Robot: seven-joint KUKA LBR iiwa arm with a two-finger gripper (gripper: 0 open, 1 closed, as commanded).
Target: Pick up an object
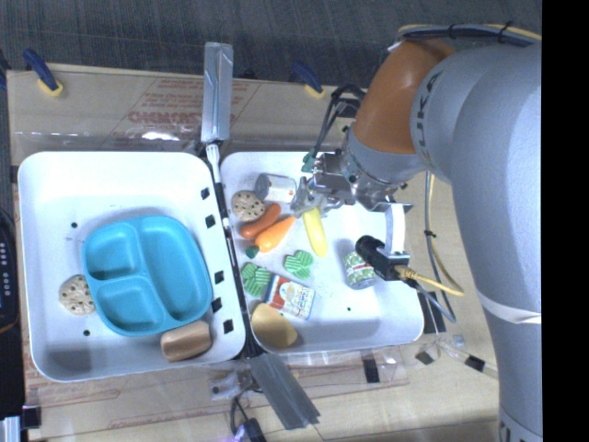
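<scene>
My gripper hangs low over the back middle of the right bin, below the orange wrist band. Its tip sits right at the upper end of a yellow banana-shaped toy. Whether they touch I cannot tell. An orange carrot lies just left of the banana. A grey can and a cookie lie to the gripper's left. Nearer the front are two green striped pieces, a small printed carton, a green can and a tan bread piece.
The left bin holds a blue divided plate, a cookie and a brown loaf. A metal divider clamp stands between the bins at the back. A black part with cables hangs beside the green can.
</scene>
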